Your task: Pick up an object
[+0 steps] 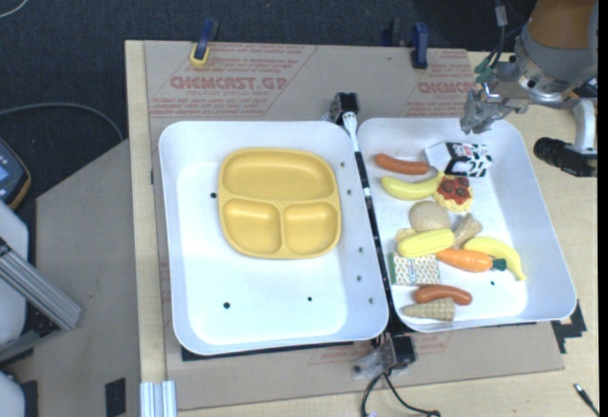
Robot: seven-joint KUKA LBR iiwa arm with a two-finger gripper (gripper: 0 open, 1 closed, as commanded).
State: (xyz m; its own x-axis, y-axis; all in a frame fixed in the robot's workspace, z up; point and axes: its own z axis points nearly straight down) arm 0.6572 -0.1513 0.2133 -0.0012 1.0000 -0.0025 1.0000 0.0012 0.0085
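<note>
The right bin (543,216) holds several toy foods: a red sausage (402,163), a yellow banana (409,186), a pizza slice (454,193), a black-and-white cow-patterned piece (466,159), a beige bun (428,215), a carrot (465,260), a second banana (501,253), another sausage (443,293) and a cracker (415,269). My gripper (478,119) hangs over the bin's far edge, just above the cow-patterned piece, with nothing visibly held.
The left bin (190,235) carries a yellow three-compartment tray (279,201). Clamps (200,52) (419,43) sit on the cardboard's far edge. A black divider clip (344,105) stands between the bins. The arm (560,16) comes in from the upper right.
</note>
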